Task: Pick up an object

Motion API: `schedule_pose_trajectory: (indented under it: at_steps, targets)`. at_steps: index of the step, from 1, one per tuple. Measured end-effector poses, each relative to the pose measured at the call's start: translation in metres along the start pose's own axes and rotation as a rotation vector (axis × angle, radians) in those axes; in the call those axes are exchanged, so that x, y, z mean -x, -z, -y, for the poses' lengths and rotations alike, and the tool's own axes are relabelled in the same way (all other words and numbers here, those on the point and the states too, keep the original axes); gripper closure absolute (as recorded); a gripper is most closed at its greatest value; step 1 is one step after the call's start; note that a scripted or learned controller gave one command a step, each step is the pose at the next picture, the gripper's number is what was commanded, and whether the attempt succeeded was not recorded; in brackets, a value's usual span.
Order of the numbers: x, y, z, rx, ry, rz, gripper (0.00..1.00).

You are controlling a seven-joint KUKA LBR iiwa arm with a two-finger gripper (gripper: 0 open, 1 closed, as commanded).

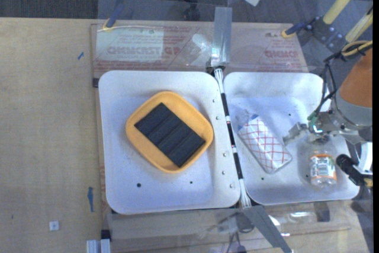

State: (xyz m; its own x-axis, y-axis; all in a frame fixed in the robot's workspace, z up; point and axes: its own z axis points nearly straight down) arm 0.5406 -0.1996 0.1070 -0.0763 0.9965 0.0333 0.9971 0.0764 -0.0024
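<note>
Object candidates: the task names no single thing, so I count three: an orange pad [169,138], a white pouch with red lattice print [265,144] and a small clear bottle [323,168].
Left bin [118,186]: I see the orange pad lying flat near its middle, turned cornerwise, with a dark ribbed panel on top. Nothing touches it.
Right bin [278,92]: the pouch lies close to this bin's left edge, slanting toward the near edge. A crumpled clear wrapper sits by its upper end, though I cannot make out its outline well.
Near right corner of the right bin: the bottle stands or lies here, with an orange-and-white label, well apart from the pouch.
Arm: it reaches in over the right edge of the right bin, its orange band [361,87] above the wrist.
Gripper [315,127]: it hangs just above the bottle and to the right of the pouch. I cannot tell how the claw is set, and I see nothing gripped.
Step in hand: I judge this as the approach, with no pick made yet.
Next move: I would centre over the bottle, the nearest thing, then descend and close squarely across its body.
</note>
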Motion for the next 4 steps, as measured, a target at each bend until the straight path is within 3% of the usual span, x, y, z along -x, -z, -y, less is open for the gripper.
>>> schedule_pose_trajectory:
  at_steps: [1,2,3,4]
  targets:
    - [-0.005,-0.017,0.037,0.023,0.118,0.005,0.0]
    - [-0.006,-0.017,0.014,0.016,-0.091,-0.004,0.0]
    - [0.006,-0.016,0.006,0.019,-0.029,0.023,0.0]
    - [0.017,-0.016,0.037,0.016,0.022,0.032,0.0]
